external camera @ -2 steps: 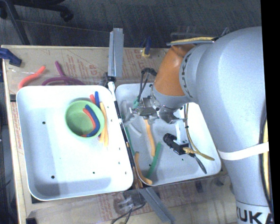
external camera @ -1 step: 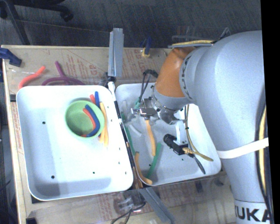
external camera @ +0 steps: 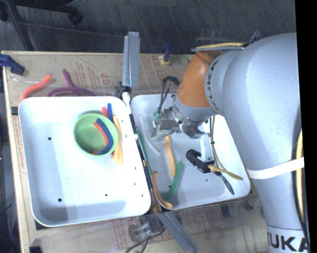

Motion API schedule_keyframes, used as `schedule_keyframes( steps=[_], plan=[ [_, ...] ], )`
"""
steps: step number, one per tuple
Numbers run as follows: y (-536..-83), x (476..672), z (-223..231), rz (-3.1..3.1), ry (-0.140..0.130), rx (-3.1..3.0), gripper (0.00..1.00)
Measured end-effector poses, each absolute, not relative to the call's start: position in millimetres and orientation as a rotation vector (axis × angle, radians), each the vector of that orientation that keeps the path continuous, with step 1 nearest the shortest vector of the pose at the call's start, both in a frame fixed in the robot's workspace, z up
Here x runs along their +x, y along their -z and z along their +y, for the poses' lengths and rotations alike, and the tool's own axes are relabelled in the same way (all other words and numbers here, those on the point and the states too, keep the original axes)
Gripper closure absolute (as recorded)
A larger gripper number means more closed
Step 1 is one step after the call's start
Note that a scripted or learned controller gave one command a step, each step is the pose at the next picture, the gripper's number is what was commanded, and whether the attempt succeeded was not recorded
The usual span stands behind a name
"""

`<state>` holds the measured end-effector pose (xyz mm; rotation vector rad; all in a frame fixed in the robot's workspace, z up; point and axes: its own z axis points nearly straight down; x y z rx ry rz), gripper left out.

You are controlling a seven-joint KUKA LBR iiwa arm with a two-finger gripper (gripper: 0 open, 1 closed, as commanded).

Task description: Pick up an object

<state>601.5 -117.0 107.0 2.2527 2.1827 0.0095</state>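
Arm (external camera: 194, 86) low in R bin (external camera: 200, 193), by orange stick (external camera: 171, 157), open/shut can't tell

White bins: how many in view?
2. The left bin holds a green bowl; the right bin sits beside it, partly under the arm. A hidden third seems unlikely.

left bin (external camera: 43, 173): has a green bowl (external camera: 89, 134) sitting toward its far right, with blue, red and yellow sticks (external camera: 118, 142) in it and poking over the rim
right bin (external camera: 206, 199): orange stick (external camera: 171, 154) roughly in the middle, green stick (external camera: 176, 181) just below it, leaning down-left
arm (external camera: 264, 106): big grey thing coming in from the right, orange band up top
gripper (external camera: 163, 125): down low over the right bin's far left part, right above the orange stick
counter (external camera: 90, 63): plywood, with a purple tube (external camera: 73, 91) and an orange strip (external camera: 35, 88) lying behind the left bin
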Motion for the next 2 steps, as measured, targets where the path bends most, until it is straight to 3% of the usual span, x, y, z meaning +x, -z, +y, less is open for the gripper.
schedule_keyframes(
  steps=[1, 2],
  plan=[
    [-107.0, 601.5, -116.9, 2.183, -0.009, 2.253, 0.0],
    [-116.7, 602.0, -116.5, 2.184, -0.013, 2.249, 1.0]
  ],
)
